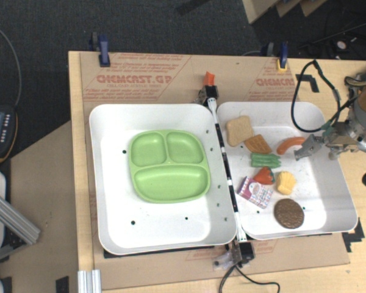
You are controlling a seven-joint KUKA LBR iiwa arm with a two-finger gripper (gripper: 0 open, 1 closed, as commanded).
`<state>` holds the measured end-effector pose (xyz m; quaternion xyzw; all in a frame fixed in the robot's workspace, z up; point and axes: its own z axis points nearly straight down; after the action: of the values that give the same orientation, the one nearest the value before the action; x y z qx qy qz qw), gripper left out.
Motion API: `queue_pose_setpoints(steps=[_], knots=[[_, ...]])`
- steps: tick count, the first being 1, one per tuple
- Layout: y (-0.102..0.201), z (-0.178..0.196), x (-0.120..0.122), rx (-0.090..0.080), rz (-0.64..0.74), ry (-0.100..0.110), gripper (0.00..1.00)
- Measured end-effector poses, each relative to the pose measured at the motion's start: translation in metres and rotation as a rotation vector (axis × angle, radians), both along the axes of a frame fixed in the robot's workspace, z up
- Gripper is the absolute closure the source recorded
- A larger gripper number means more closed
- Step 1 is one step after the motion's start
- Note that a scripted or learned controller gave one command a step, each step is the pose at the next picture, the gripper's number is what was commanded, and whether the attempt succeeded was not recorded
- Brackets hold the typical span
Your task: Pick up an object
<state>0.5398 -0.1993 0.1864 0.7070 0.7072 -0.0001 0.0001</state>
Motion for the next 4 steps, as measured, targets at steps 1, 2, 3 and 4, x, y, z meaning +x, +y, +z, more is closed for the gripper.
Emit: queue_pose_setpoints(steps=[1,2,3,4], knots=[[0.059,-0.108,0.02,0.003,0.006,0.005,0.0],[0.027,-0.102,-0.042,0.0,-0.006,0.005,0.0],[0.055,-0.101,0.018,0.0,0.005,-0.006,0.0],[0.057,-0.102,-0.033,0.002,-0.002,0.004,0.0]])
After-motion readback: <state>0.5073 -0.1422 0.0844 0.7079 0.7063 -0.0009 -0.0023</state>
